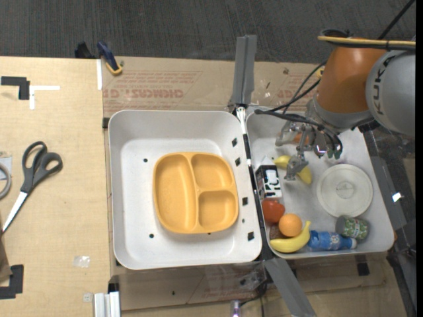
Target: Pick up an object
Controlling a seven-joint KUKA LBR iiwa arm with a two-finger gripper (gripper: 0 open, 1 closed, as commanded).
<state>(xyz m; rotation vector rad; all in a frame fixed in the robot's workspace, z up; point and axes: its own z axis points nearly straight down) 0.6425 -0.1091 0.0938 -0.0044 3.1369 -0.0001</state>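
Bins first: I see the left bin [125, 243] carrying a yellow divided plate [195, 192] at its middle, and the right bin [377, 243] carrying all the loose goods. In that right bin a white round lid [344, 189] lies toward the right wall; along the front edge lie a banana [291, 242], a blue bottle [328, 240] and a small green can [353, 228]; an orange [289, 224] and a tomato [272, 211] sit just behind the banana, near the wall between the bins, with a black-and-white carton [268, 181] further back along it. The arm [360, 84] hangs over the bin's back right corner, and the gripper [303, 156] is low over a small yellow piece [295, 168] behind the bin's middle. I cannot tell how the pincer stands; the fingertips blur into that yellow piece. I judge this the descent-to-grasp step, nothing lifted yet. Next I would want a firm closing squarely on the yellow piece, then a straight lift clear of the carton.
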